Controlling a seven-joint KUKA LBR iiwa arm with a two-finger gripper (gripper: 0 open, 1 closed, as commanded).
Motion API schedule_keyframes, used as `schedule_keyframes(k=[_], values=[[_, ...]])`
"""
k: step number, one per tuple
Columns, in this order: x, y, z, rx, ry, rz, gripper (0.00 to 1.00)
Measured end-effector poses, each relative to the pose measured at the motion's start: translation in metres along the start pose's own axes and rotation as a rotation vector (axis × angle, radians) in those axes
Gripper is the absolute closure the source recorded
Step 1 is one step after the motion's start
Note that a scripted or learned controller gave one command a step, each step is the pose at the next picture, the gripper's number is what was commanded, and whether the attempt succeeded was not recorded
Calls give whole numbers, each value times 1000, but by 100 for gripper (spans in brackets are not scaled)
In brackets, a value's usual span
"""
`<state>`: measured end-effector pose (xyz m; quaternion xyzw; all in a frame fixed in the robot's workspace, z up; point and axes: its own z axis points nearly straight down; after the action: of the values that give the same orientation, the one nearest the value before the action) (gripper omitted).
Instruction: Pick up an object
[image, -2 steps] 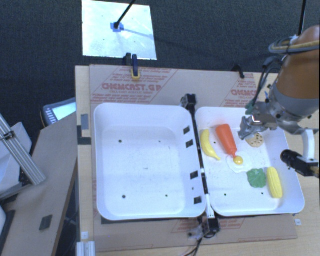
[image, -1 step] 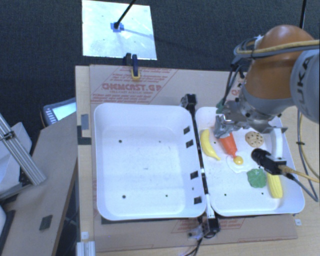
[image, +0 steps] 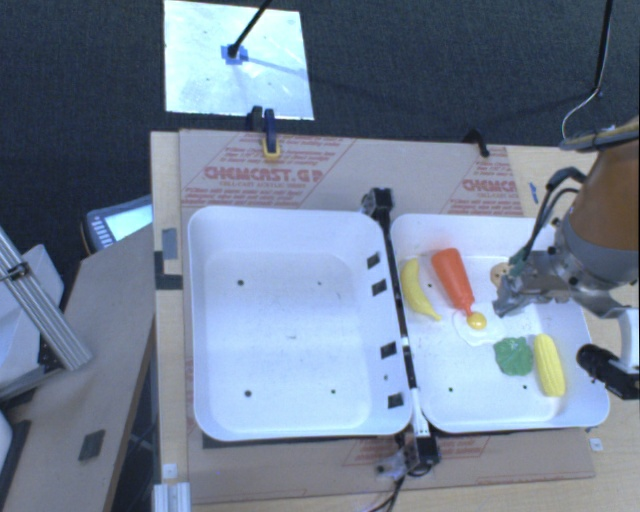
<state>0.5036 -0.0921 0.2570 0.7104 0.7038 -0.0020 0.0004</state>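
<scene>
The right bin (image: 440, 410) holds a yellow banana (image: 416, 289), an orange carrot (image: 453, 279), a white fried egg with a yellow yolk (image: 477, 324), a green leafy piece (image: 514, 356) and a yellow corn cob (image: 549, 364). My gripper (image: 506, 298) hangs over the right bin, just right of the egg and above the green piece. A small tan object (image: 497, 272) peeks out just behind it. Nothing shows between its tips.
The left bin (image: 290, 330) lies beside the right one, split from it by a black clipped divider (image: 390, 300). The arm's grey body and orange band (image: 610, 210) cover the right bin's far right side. Cardboard (image: 330, 170) lies under both bins.
</scene>
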Motion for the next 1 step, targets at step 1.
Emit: schedule_keyframes(k=[1], values=[[73,-10,-46,-9,5,-21,100]])
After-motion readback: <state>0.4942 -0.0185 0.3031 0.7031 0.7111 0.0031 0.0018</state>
